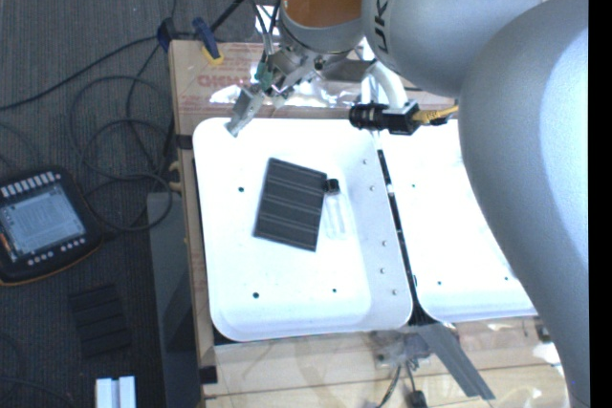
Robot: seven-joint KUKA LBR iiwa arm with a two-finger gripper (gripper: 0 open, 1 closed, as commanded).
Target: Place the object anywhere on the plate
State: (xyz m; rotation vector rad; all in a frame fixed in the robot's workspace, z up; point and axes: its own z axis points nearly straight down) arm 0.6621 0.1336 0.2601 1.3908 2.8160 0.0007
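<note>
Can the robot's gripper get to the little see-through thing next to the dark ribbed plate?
Probably yes. The gripper hangs at the left bin's back-left corner. The clear object lies uncovered by the plate's right edge.

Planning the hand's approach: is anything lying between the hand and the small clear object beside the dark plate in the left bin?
Nothing visible does. The hand sits at the left bin's far-left corner; the clear object touches the dark ribbed plate's right edge, so the plate lies along that path.
</note>
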